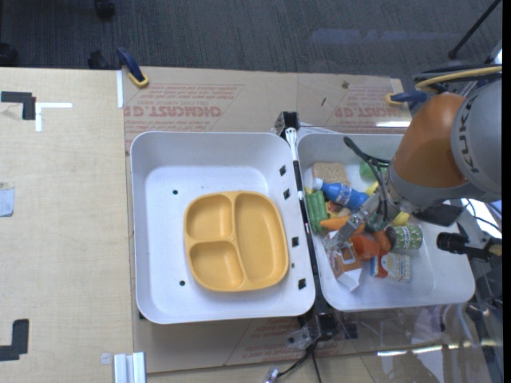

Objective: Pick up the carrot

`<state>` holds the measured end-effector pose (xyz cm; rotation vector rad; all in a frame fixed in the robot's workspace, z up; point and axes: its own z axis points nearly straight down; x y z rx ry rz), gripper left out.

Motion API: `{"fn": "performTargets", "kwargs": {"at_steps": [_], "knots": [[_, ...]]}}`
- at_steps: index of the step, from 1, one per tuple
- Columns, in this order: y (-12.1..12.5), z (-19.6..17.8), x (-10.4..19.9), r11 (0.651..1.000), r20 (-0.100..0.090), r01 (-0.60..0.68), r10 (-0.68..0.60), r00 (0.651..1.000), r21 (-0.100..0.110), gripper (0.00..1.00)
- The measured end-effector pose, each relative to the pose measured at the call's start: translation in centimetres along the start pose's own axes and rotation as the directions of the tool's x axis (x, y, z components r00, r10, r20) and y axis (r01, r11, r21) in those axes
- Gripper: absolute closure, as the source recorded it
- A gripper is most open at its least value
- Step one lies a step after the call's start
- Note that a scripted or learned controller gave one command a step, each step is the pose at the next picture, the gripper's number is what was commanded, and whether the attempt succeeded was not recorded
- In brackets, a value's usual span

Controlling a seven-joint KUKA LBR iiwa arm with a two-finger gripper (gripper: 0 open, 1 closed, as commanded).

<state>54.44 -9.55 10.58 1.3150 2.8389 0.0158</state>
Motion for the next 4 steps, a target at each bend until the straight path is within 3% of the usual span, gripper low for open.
{"fn": "performTargets", "kwargs": {"at_steps": [1, 2, 3, 4], "knots": [[0.3, -1.2, -0.2, 1.0, 0.011, 0.003, -0.003, 1.0, -0.009, 1.0], [0.3, -1.4, -0.5, 1.0, 0.018, 0.001, 0.0, 1.0, -0.011, 0.0], [-1.5, -0.2, 0.2, 0.985, 0.026, -0.171, 0.171, 0.985, -0.016, 0.0], [0.0, 1.4, -1.6, 0.905, 0.001, -0.424, 0.424, 0.906, 0.017, 0.0]]}}
